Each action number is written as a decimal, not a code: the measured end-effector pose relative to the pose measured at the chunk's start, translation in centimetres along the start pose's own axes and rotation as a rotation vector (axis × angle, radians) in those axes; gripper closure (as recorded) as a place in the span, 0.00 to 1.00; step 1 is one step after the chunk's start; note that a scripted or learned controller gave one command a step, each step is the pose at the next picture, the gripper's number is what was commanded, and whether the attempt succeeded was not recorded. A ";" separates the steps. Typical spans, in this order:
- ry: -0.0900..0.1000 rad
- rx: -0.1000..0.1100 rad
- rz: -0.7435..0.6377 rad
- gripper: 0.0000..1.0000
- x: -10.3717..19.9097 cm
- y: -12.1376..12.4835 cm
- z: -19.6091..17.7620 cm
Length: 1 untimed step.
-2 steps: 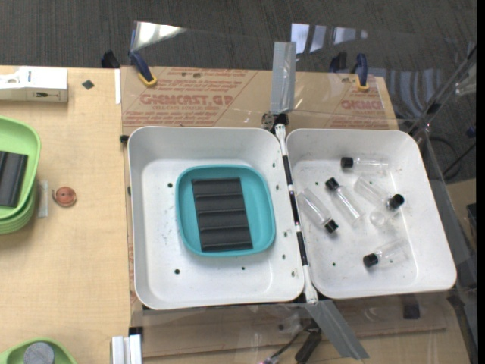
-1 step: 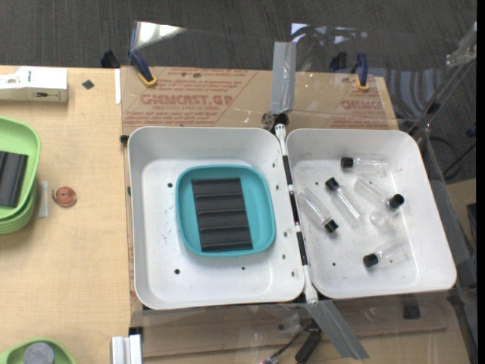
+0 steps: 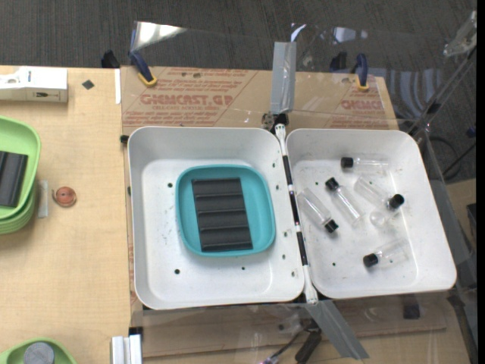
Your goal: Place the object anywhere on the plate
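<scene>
Teal plate point(image 3: 184, 203) sitting mid left bin point(image 3: 151, 279), dark ribbed block point(image 3: 222, 212) lying flat on it. Off to the plate's right, over in the right bin point(image 3: 424, 271): clear vials point(image 3: 342, 197) with black caps, scattered loose, well apart from the plate. Closest to the plate, a slanted vial point(image 3: 318, 212) just past the bins' shared edge.

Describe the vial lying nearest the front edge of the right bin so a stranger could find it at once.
Start at the right bin, the one scattered with clear vials, beside the bin holding the teal plate. The lowest vial lies alone near the bin's front, toward its right side. Its black cap points left, and the other vials all sit farther back.
</scene>
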<state>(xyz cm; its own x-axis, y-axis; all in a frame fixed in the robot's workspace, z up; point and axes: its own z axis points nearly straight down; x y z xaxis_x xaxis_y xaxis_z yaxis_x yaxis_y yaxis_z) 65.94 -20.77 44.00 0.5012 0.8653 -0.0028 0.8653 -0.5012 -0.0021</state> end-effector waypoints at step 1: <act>0.001 0.000 0.124 0.00 -0.3 0.2 0.0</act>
<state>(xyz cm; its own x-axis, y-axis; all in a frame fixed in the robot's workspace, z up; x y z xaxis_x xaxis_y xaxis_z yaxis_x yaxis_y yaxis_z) 65.96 -21.13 44.02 0.6046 0.7965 -0.0025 0.7965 -0.6046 -0.0022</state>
